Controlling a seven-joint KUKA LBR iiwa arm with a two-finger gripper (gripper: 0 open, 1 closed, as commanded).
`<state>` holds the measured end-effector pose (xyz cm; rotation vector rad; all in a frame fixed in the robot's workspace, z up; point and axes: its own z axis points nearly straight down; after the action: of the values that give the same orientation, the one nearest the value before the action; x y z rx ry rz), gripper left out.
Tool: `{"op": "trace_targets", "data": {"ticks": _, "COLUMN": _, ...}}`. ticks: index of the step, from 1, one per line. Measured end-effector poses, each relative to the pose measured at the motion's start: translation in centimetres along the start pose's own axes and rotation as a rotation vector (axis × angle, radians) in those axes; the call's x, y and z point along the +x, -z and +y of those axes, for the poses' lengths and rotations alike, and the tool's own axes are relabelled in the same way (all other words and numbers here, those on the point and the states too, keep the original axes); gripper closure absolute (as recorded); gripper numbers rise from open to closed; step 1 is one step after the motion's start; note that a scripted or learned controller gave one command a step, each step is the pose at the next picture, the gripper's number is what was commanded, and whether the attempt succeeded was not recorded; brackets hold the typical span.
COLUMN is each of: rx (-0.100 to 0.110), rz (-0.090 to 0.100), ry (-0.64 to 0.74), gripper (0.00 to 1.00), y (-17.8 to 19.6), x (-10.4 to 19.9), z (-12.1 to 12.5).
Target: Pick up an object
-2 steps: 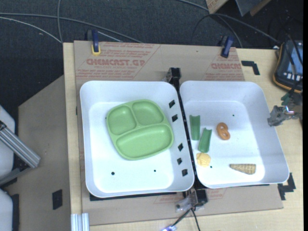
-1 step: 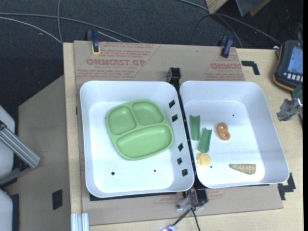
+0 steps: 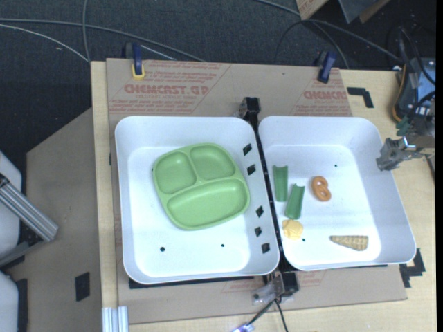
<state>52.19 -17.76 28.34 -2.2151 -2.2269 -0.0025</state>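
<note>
1. two white bins are seen side by side on the bench. the left bin (image 3: 135, 251) holds a green divided plate (image 3: 201, 185), lying flat and slightly turned.
2. the right bin (image 3: 387, 220) holds the loose candidates: two green sticks (image 3: 280, 183) (image 3: 295, 200) near the divider, a yellow piece (image 3: 293, 229) just below them, an orange ring-shaped piece (image 3: 320, 188) toward the middle, and a tan cone-shaped piece (image 3: 349, 241) near the front wall.
3. the gripper (image 3: 392, 153) is seen at the right rim of the right bin, above the rim rather than over the items. its form is blurred and small; whether it is wide or narrow cannot be told. nothing is seen held in it.
4. step in hand, as judged: the approach. no object is lifted; all items rest on the bin floors.
5. next move, as judged: the gripper is to be carried leftward over the right bin and lowered onto one item. the orange ring is nearest and stands apart from the others, so a clean closure seems likeliest there. the two sticks lie close together, and a grasp there risks catching both or neither.
</note>
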Motion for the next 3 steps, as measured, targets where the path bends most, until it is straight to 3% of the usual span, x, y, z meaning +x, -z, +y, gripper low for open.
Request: {"op": "trace_targets", "data": {"ticks": 3, "rx": 0.004, "rz": 0.001, "ry": 0.001, "gripper": 1.00, "y": -4.4, "x": 17.3, "z": 4.5}}
